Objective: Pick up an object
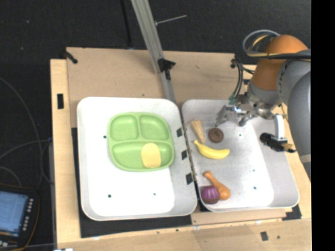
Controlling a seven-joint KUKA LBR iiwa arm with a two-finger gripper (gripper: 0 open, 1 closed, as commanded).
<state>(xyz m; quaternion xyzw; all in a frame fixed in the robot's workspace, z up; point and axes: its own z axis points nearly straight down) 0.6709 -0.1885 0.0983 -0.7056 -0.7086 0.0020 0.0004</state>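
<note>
hand (234, 115) over right bin (272, 190), grip state unclear | wooden bench (104, 72) | dark floor (31, 25)

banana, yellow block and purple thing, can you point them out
banana (212, 151), camera view, middle of its curved body
yellow block (151, 155), camera view, centre of its top face
purple thing (210, 194), camera view, middle of its round body

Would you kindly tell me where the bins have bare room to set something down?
Left bin: bare floor below the green tray. Right bin: bare right of the banana and carrot. Crowded along its left wall and under the claw.
</note>
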